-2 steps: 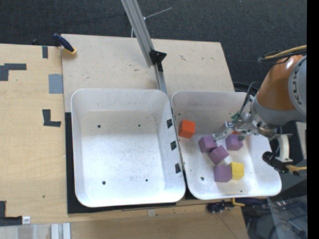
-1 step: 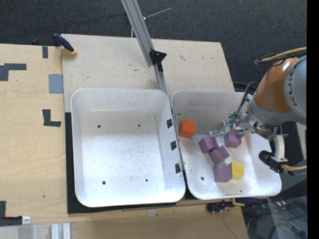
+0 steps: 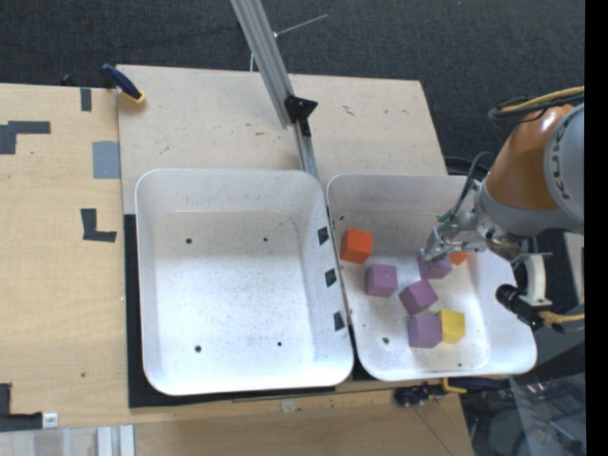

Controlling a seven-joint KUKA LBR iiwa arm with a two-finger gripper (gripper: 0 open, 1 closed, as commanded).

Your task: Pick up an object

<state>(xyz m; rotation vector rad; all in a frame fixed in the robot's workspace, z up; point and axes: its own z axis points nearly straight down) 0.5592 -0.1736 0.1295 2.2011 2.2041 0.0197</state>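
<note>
In the right bin (image 3: 399, 190), the tool (image 3: 439, 251) partly hides a purple cube (image 3: 435, 268); its grip unreadable.

You're looking at a robotics lab: a plywood worktop (image 3: 237, 122) marked with tape, two white bins (image 3: 233, 283), an aluminium camera pole (image 3: 261, 41), dark carpet (image 3: 380, 17).

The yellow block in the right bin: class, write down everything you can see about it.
The yellow block is a small cube of plain colour with soft-looking, matte faces, perhaps foam. It lies flat on the floor of the right bin, toward the near right corner. Its left side sits against a purple block; whether they actually touch is hard to tell. The end effector is farther back, well clear of it.
</note>
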